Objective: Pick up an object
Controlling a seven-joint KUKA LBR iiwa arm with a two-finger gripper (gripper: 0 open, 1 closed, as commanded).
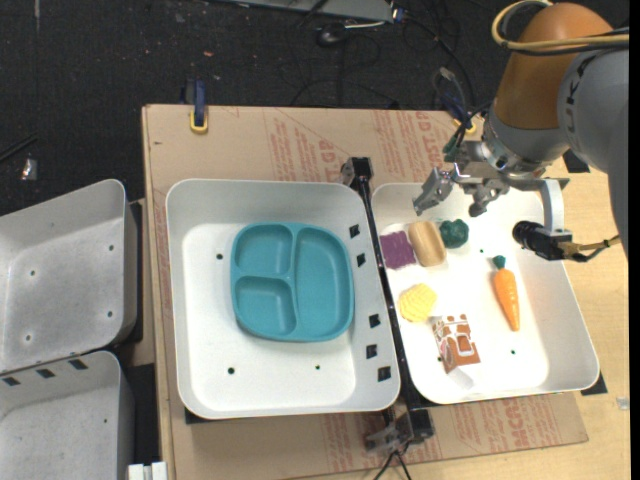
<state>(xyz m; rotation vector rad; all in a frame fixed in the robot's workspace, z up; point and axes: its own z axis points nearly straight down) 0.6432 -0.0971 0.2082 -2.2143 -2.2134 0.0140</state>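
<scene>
Orange carrot (506,297), one, lies near the right bin's (570,363) right edge, long axis running front to back, green top toward the rear wall. One tan roll (427,243), one purple piece (397,249), one yellow piece (417,301). Gripper (455,196) hangs spread, gripping nothing, at the rear edge.

Your arm (560,78) comes in from the right of the camera view, its grey link angled down and leftward with the orange band sitting above the wrist. The wrist tips the gripper (455,196) downward and toward the left. You can see its two fingers (432,192) spread apart with a clear gap between them, and nothing sits in that gap. A cable loops over the top of the orange section near the upper right corner.
</scene>
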